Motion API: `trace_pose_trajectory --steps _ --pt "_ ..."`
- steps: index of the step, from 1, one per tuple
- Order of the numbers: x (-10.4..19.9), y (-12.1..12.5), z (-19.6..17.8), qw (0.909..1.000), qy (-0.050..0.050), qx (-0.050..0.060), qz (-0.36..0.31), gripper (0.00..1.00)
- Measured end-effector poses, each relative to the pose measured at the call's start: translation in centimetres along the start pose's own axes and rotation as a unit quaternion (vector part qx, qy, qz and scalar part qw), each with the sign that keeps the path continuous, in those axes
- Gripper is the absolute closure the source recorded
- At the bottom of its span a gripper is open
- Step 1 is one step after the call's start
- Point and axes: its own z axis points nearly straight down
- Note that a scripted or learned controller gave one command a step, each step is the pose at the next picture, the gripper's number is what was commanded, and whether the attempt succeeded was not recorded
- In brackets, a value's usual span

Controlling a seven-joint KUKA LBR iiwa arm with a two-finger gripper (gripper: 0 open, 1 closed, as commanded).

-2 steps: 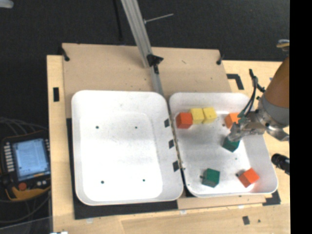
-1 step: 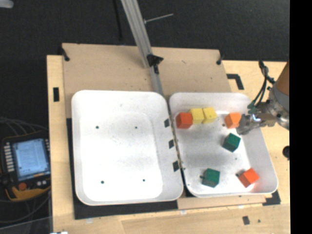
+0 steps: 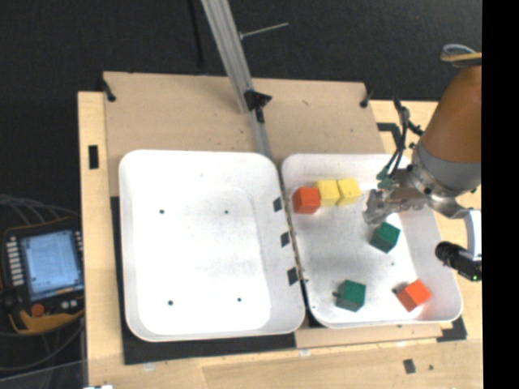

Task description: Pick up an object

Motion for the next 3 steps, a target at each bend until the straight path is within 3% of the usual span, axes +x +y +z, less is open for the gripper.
trace_pose_trajectory --steps 2,3 --pt "10.7 1.0 -1.2 1.0000 0.001 0.000 -0.001 1.00" --pt "16.1 0.4 0.3 1.0000 0.001 0.001 0.000 1.00"
